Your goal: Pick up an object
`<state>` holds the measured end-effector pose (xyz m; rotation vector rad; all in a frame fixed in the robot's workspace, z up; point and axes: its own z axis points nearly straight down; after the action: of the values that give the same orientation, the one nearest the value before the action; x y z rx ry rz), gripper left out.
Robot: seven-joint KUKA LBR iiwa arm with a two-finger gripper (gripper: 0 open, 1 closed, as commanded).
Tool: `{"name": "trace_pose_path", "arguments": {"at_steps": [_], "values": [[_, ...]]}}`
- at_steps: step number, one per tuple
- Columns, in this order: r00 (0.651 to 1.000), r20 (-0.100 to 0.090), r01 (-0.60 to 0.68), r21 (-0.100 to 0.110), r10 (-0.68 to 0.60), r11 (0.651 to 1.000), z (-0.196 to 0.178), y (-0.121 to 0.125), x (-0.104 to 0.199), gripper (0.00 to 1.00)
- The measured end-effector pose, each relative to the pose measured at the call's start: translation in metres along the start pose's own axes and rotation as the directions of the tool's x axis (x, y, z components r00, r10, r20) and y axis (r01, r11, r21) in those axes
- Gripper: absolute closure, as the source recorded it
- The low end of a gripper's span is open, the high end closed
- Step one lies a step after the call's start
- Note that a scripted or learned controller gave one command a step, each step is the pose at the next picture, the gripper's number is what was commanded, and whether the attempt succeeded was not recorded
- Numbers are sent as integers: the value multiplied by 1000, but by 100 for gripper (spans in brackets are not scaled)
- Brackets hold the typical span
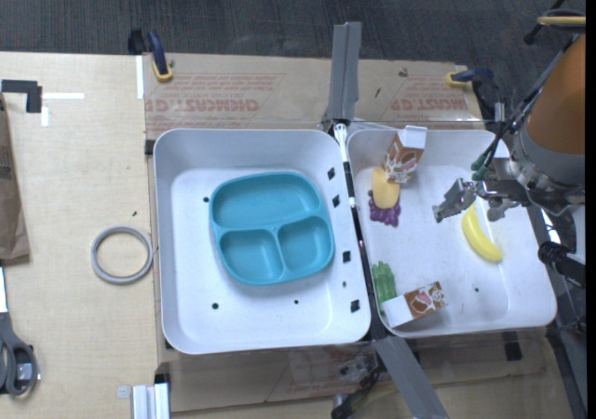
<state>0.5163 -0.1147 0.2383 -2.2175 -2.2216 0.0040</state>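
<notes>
Right bin (521, 310) floor lies open left of banana (482, 236); pincer (466, 198) state unclear

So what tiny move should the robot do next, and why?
Probably go straight down a little. The gripper hangs in the right bin just above the banana, and it holds nothing yet.

text: "CHEMICAL GR…" upside down, red | on: cardboard sheet (279, 91) behind bins
</notes>
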Motion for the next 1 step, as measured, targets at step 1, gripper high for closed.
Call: {"name": "trace_pose_path", "arguments": {"at_steps": [1], "values": [[995, -1, 101, -1, -101, 995, 148, -39, -42, 0]]}}
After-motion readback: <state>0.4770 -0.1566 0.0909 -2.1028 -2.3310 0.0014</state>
